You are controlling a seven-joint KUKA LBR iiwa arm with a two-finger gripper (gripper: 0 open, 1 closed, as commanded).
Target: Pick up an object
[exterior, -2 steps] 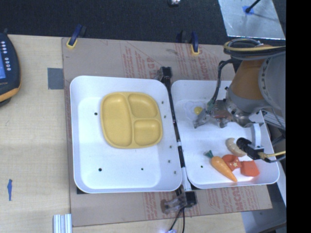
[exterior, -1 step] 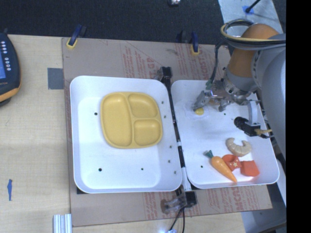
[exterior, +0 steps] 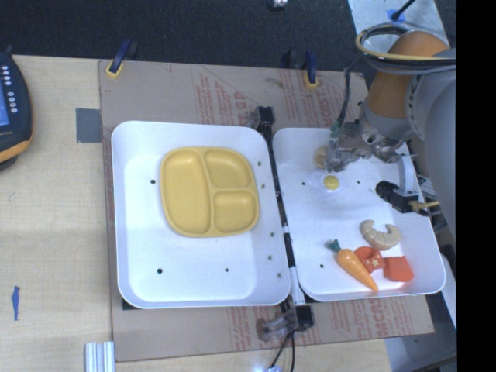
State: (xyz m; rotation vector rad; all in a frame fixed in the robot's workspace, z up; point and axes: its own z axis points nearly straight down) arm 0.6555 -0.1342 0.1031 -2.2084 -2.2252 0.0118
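Observation:
My gripper [exterior: 336, 160] hangs low over the far part of the right bin [exterior: 310, 273]. A small tan object [exterior: 321, 157] lies just to its left, touching or nearly touching it. Just in front of the gripper sits a small yellow ball [exterior: 332, 182]. Toward the near right of the bin lie a pale beige curved piece [exterior: 380, 234], an orange carrot [exterior: 355, 266] with a green top, and a red piece [exterior: 392, 267]. I see nothing held in the gripper.
The left bin [exterior: 139, 270] holds a yellow divided plate [exterior: 209, 190]. Clamps stand at the seam between the bins, far [exterior: 265, 117] and near [exterior: 280, 324]. A handheld control unit [exterior: 12, 103] lies at the bench's left edge.

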